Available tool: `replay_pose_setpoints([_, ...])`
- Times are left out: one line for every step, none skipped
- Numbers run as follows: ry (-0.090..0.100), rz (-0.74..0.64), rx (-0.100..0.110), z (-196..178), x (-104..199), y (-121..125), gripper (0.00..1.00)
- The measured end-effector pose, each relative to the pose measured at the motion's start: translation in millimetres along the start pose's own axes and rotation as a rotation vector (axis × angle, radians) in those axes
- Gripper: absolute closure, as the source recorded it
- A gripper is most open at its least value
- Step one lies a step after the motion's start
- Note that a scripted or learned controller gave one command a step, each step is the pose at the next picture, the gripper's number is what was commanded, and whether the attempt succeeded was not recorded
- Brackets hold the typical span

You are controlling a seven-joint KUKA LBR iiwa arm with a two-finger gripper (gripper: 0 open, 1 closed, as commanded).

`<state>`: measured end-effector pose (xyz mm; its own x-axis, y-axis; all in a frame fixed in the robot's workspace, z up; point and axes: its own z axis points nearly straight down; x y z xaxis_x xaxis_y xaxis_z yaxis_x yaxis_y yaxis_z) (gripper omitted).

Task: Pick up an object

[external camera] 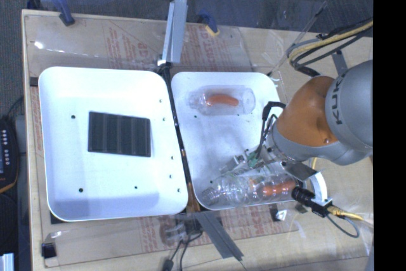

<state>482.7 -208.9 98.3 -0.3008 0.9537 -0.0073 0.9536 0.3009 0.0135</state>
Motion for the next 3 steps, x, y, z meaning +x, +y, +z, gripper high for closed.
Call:
replay_pose_setpoints([0.007, 0.181, 0.016, -16, -10, 27, 0.0])
replay_pose_setpoints([0.005, 0.126, 0.009, -2, 1, -3, 0.0])
replay_pose_setpoints([0.006, 0.047, 0.011, 6, 35, 6, 0.0])
